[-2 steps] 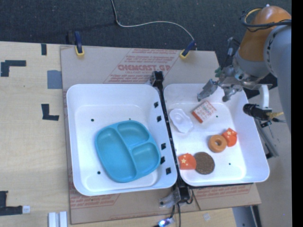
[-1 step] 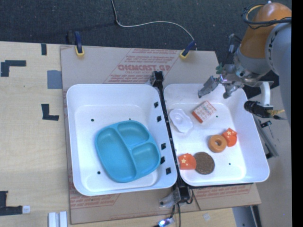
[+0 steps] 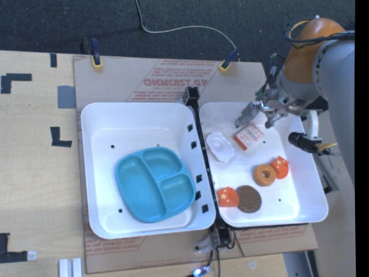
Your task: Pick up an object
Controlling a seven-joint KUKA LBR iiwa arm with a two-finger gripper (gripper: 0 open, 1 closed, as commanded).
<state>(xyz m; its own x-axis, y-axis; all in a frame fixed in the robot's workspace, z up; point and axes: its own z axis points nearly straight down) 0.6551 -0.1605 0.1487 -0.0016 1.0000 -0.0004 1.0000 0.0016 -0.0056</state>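
Arm [image 3: 331,62] runs off the right edge, upper links cut. Gripper [image 3: 256,115] blurred, fingertips too small to read. Red-white packet [image 3: 248,136] print illegible, maybe a label. Clear plastic piece [image 3: 219,145] nearly lost vs right bin [image 3: 300,212] floor.

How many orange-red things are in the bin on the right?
2: one orange-red piece at the near left, beside the dark round cookie; another orange-red piece beside the donut.

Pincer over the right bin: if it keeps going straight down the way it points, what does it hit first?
Most likely the red-and-white packet, which lies just below and beside the pincer in the right bin. Depth is hard to judge from this slant, so it could instead land on bare bin floor next to the packet.
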